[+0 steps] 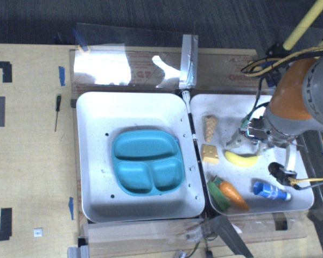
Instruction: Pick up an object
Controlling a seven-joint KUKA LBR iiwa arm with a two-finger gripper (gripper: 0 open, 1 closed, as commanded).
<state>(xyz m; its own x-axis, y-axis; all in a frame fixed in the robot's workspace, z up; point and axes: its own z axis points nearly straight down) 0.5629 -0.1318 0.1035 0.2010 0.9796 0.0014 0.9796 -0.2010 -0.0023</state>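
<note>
The grey arm with its orange band reaches in from the right of the frame, and its tool (246, 137) hangs low over the right white bin (304, 200), just above the yellow plastic banana (240, 158); whether it is spread or pressed together cannot be told. Left of the banana lie a tan waffle-textured block (210, 127) and a pale cracker-like square (209, 153). An orange carrot with green top (229, 194) and a blue tube (270, 191) lie lower in that bin. The left white bin (91, 149) holds a turquoise divided tray (147, 160).

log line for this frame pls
arm: over right bin | gripper: above banana, grasp unclear | carrot, blue tube: near edge | left bin: blue tray
</note>
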